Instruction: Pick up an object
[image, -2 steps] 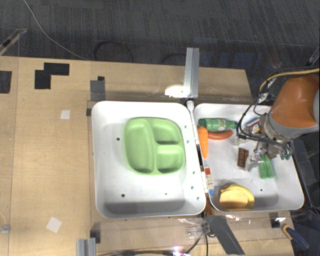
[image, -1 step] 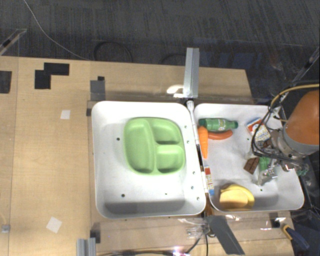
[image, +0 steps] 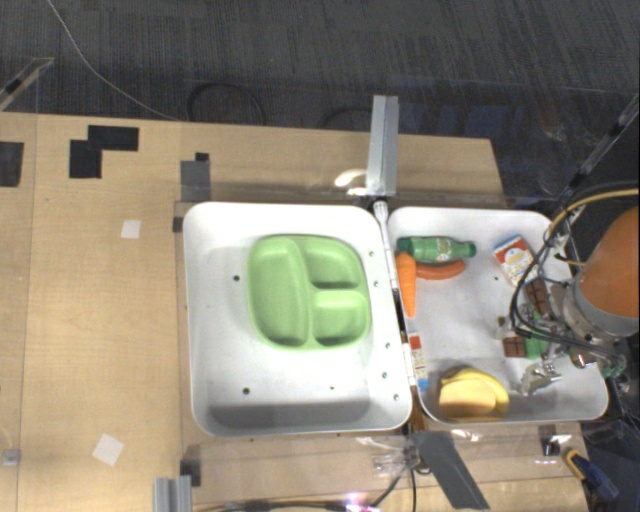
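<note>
My gripper (image: 541, 376) hangs low over the right bin (image: 470, 345), near its front right corner, below the arm's orange band (image: 612, 265). A yellow banana-like object (image: 473, 391) lies just left of the gripper by the bin's front wall. A small green item (image: 536, 348) and a brown piece (image: 513, 347) peek out beside the wrist, partly hidden by cables. At the back of the bin lie a green bottle (image: 436, 248), an orange carrot (image: 406, 282) and a small white carton (image: 512, 257).
The left bin (image: 215, 380) holds a green divided plate (image: 306, 290). A ridge where the two bin walls meet (image: 392, 300) separates the bins. Black cables (image: 530, 290) loop around the wrist. The wooden bench (image: 90, 330) stretches off to the left.
</note>
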